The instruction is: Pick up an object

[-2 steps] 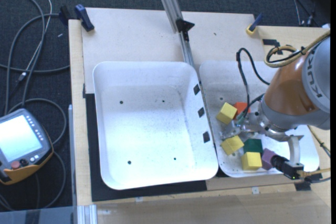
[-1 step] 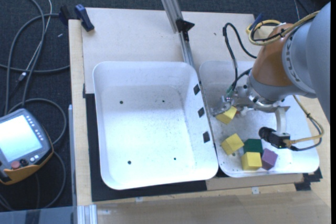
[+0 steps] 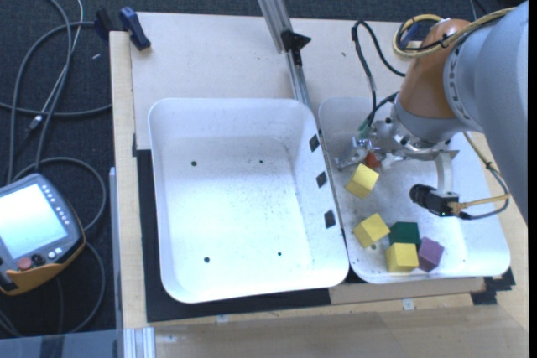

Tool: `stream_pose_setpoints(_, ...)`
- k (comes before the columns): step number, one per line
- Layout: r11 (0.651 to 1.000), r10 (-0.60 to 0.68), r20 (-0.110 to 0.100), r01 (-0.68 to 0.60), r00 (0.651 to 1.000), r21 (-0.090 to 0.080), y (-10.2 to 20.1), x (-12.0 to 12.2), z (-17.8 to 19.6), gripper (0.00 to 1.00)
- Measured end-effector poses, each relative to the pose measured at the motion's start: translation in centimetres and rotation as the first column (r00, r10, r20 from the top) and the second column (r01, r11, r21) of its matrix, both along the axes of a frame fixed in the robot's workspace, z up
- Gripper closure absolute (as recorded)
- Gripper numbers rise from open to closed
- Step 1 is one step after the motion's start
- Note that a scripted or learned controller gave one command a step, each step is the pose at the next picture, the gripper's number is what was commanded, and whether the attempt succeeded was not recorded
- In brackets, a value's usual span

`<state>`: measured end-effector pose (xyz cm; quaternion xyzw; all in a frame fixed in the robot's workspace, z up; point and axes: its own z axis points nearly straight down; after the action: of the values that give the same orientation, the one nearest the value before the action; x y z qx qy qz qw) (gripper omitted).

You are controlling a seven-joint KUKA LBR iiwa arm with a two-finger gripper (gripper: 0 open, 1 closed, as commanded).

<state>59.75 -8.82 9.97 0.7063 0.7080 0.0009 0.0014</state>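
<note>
- I've got the arm (image 3: pixel 478 71) reaching in from the right, its orange band (image 3: pixel 424 84) sitting over the right bin (image 3: pixel 487 251), wrist pointing down at the bin floor.
- The gripper (image 3: pixel 362 157) is low in the upper left part of that bin; I cannot tell how it is set, as the wrist hides too much.
- Just under the gripper there's a yellow cube (image 3: pixel 364 180), tilted on a corner, touching or nearly touching the tool; I can't call it held.
- Lower in the same bin: a second yellow block (image 3: pixel 372 229), then a tight cluster of a green cube (image 3: pixel 405 232), another yellow cube (image 3: pixel 402 256) and a purple block (image 3: pixel 430 252).
- A small black cylinder (image 3: pixel 428 199) hangs off the wrist on a yellow cable, above that cluster.
- The left bin (image 3: pixel 168 130) sits alongside, and a teach pendant (image 3: pixel 33 232) lies on the floor at far left.
</note>
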Motion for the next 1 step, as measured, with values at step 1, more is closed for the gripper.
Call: stream_pose_setpoints(1,1.0,0.0,0.006,0.0,1.0,0.0,1.39,-2.18,10.5,0.0)
